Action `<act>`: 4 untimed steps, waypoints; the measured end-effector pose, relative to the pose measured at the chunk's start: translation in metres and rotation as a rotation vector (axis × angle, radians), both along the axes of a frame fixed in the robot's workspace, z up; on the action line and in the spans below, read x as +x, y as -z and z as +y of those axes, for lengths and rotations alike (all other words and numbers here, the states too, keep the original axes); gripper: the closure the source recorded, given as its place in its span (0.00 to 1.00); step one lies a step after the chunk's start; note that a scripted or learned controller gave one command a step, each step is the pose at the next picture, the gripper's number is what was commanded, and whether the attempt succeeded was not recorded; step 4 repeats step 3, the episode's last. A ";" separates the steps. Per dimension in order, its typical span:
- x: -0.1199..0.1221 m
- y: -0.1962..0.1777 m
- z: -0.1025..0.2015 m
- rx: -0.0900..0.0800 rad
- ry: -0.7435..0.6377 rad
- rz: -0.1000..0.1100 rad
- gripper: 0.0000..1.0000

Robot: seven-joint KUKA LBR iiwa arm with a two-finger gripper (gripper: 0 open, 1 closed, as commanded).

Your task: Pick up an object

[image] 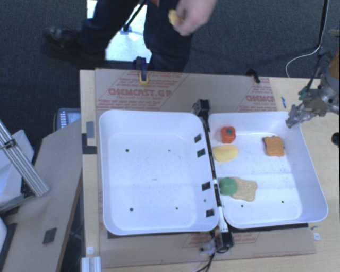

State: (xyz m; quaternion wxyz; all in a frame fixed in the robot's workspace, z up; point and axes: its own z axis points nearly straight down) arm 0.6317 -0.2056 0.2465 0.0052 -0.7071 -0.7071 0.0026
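A robotics lab or test bench. Two white bins (154,119) sit on a cardboard-covered bench (175,87), clamped at twelve o'clock (142,69). Aluminium framing (21,162) stands at nine o'clock over dark carpet (42,16).

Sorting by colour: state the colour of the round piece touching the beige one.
Green, in the camera view.

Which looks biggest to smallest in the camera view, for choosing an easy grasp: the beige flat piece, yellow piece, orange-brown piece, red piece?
1. beige flat piece
2. yellow piece
3. orange-brown piece
4. red piece

The middle two look close; that order is unsure.
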 end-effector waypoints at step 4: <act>-0.105 -0.111 -0.001 -0.006 -0.005 -0.014 1.00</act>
